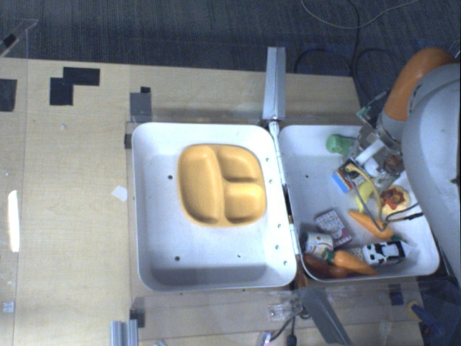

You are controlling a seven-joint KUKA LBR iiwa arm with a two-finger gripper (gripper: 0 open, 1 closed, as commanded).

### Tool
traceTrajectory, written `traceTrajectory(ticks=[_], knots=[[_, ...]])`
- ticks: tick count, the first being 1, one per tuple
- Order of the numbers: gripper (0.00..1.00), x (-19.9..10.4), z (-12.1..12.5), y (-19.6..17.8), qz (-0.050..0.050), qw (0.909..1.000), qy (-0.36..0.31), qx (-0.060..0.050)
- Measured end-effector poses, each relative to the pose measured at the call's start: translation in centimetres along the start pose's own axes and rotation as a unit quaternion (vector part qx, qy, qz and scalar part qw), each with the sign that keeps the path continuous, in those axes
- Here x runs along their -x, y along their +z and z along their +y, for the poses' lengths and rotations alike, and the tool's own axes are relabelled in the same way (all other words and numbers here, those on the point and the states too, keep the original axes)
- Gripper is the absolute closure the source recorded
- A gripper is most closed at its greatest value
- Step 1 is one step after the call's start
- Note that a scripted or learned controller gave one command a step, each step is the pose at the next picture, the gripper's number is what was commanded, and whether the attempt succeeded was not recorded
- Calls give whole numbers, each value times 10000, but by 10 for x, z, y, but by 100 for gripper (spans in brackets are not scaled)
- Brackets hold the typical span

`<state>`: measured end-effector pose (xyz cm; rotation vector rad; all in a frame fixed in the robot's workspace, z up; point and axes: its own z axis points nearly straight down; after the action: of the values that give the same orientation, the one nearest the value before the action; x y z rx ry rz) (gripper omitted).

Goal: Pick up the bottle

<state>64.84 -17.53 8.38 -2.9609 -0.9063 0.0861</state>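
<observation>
Bins: two shallow white bins side by side on the bench (72,193), the left bin (155,215) and the right bin (306,157).
Left bin: one yellow tray (220,184) with three compartments, one long and two short.
Right bin: ten loose things, crowded toward its right and lower parts.
Bottle: one small white bottle (317,244) with a coloured label. It seems to lie on its side by the bin's left wall, low in the view, just above a dark red thing (323,268).
Carrots: two. One carrot (371,224) lies slanted mid-bin. The lower carrot (353,262) lies by the bottom wall, touching the dark red thing.
Toy cow: one, black and white (383,251), just right of the lower carrot.
Packet: one, grey and pink (333,220), just above the bottle.
Green thing: one, rounded (337,144), at the top wall.
Box: one, small, blue and yellow (348,175).
Yellow piece: one, banana-like (367,193), below the box.
Round thing: one, red and yellow (395,197), at the right side.
Arm: one, grey with an orange band (407,85), reaching in from the right.
Pincer: one (364,161), over the upper right of the right bin, between the green thing and the round thing, just beside the box and well apart from the bottle. Whether it is released or clenched cannot be told.
</observation>
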Motion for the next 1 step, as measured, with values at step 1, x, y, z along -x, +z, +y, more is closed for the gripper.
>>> traceTrajectory(ticks=[1], knots=[[100, 2, 0, -8, -35, 10000, -37, 1]])
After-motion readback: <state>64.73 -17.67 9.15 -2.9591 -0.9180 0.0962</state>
